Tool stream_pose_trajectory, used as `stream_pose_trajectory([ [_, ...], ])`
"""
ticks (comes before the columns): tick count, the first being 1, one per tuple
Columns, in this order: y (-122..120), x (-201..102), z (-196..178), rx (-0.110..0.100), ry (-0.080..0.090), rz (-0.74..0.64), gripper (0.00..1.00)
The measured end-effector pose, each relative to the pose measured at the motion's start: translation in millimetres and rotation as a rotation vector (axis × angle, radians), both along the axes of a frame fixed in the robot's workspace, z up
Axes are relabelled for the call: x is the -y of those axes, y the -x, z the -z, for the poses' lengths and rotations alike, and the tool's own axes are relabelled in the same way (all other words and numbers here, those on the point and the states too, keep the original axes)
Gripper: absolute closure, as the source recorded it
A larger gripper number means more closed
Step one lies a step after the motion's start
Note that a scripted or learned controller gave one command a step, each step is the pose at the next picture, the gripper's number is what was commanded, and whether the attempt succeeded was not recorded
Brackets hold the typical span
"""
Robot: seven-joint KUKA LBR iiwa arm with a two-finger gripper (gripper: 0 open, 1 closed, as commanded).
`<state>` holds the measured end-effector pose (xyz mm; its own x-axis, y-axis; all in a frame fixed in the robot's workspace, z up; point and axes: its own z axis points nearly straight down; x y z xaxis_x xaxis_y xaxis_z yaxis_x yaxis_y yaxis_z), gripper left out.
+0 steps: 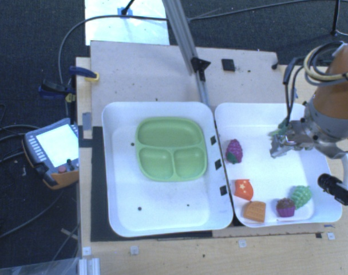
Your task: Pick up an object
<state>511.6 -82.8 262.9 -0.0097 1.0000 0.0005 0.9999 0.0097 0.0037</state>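
Camera view looks down on two shallow white bins set side by side on a pale bench. Left of centre, the left bin (pixel 122 211) holds a green divided plate (pixel 171 148), which lies flat in its far half with three compartments facing up. Beside it, the right bin (pixel 265 113) carries five small toy pieces. A purple grape cluster (pixel 234 151) sits near the bin's left wall, roughly midway between far and near. Nearer the camera, an orange-red piece with a yellow star (pixel 244 188) lies by the same wall, and just nearer still rests a tan-orange block (pixel 254 211). To its right stands a small purple piece (pixel 286 207), with a green bumpy piece (pixel 300 196) just beside it toward the bin's right near corner. Entering from the right, the grey arm with its orange band (pixel 340 85) reaches over the right bin, and its gripper (pixel 280 144) hangs above bare white floor in the far-right part of that bin, well apart from every toy piece. Whether its fingers are spread or closed I cannot tell; nothing shows between them. Off the bench at far left lies a handheld pendant with a lit screen (pixel 52 152).
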Motion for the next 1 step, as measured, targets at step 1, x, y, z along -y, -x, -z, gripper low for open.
stream_pose_trajectory([
  [1, -0.5, -57.4, -2.7, -0.001, -0.002, -0.002, 1.00],
])
